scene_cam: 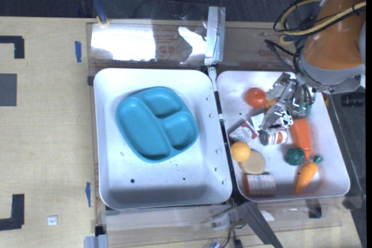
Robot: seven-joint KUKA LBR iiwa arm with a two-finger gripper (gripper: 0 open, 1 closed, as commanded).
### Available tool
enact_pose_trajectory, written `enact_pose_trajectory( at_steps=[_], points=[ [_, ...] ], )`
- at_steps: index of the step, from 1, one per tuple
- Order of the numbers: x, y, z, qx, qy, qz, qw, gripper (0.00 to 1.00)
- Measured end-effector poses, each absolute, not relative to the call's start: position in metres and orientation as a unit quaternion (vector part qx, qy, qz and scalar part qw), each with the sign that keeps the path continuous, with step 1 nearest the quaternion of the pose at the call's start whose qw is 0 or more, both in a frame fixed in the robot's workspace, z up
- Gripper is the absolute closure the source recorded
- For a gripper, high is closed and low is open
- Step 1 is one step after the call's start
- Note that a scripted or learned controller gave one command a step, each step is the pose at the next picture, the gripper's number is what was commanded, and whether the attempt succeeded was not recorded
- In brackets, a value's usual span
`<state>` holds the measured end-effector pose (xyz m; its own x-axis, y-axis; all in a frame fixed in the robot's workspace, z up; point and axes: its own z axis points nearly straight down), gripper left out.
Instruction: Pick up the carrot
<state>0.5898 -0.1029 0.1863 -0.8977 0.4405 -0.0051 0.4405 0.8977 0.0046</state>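
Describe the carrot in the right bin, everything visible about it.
The carrot is a small orange toy, plastic-looking, with a green leafy tuft at its upper end. It tapers to a point at its lower end. It lies tilted near the front right corner of the right bin, tuft up and right. A dark green vegetable sits just above its thick end; whether they touch is unclear. The tool is apart from it.

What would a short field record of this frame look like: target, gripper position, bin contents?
target: carrot, lying near the front right of the right bin
gripper: gripper low over the right bin's middle, apart from the carrot
right bin: tomato, yellow fruit, can, other small items
left bin: blue divided plate in the left bin
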Motion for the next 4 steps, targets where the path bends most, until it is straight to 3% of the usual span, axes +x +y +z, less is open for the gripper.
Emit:
enact_pose_trajectory(
  at_steps=[1, 2, 3, 4],
  points=[
    [0.644, -0.102, 0.166, 0.252, 0.968, 0.0008, 0.003, 0.00],
    [0.642, -0.151, 0.098, 0.404, 0.915, 0.0005, 0.003, 0.00],
    [0.652, -0.150, 0.186, 0.255, 0.967, 0.0004, 0.007, 0.00],
    [0.618, -0.146, 0.166, 0.208, 0.978, 0.0004, 0.001, 0.00]
  ],
)
